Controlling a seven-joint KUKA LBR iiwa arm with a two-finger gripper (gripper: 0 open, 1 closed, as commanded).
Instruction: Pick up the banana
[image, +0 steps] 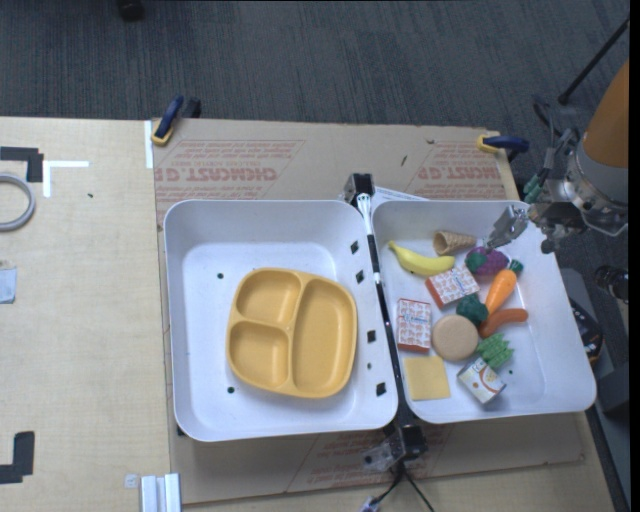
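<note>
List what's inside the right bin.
Right bin: banana, cone, carrot, sausage, cookie, cheese slice, cartons, greens. Anything beneath them is covered.

A pale wooden bench (80, 330) stands on dark grey carpet (330, 55), partly covered by cardboard (250, 165).

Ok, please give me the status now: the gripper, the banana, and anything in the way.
Gripper above right bin's far edge, holding nothing. Banana lying free in right bin, far-left part. Ice-cream cone and purple toy sit between gripper and banana.
</note>
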